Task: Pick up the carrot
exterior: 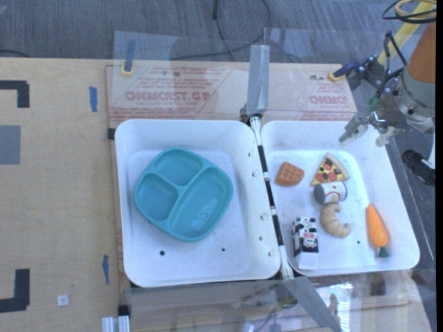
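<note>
Carrot, a small orange plastic toy with a green stub (376,228), lies near the right bin's (398,185) right wall. Probably light, rigid and slick, it suits a mid-body grasp. The gripper (367,131) hovers well apart, fingers spread, empty.

There is one camera. It sits up high over the bench (55,185) and looks down at a slant, so the far edge of the bench and some grey floor (138,5) show at the top. It is far enough back to fit both white bins, the left bin (131,254) and the right bin (398,185), side by side. The arm (422,68) comes in at the top right corner, and that corner cuts it off.
</note>
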### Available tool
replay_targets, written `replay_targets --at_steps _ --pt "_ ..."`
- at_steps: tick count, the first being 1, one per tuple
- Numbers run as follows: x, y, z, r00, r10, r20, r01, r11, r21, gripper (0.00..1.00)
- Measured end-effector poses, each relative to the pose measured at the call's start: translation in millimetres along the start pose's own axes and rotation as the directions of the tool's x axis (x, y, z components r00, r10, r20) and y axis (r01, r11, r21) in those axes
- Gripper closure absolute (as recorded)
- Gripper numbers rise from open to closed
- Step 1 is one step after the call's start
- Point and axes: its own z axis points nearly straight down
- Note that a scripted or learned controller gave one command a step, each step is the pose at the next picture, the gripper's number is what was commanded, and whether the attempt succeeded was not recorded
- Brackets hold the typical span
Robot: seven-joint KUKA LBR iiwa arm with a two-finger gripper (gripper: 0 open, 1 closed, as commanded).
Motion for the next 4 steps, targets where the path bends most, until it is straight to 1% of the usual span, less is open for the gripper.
replay_targets --at_steps 1,2,3,4 --pt "-43 -84 89 0.989 0.145 0.0 -0.145 0.989 0.0 0.0" --pt "-51 -104 150 0.991 0.133 -0.007 -0.133 0.991 -0.003 0.0" --pt "-54 -105 141 0.99 0.139 -0.001 -0.139 0.99 -0.003 1.0" --pt "12 -75 71 1.0 0.025 0.0 -0.025 1.0 -0.001 1.0"
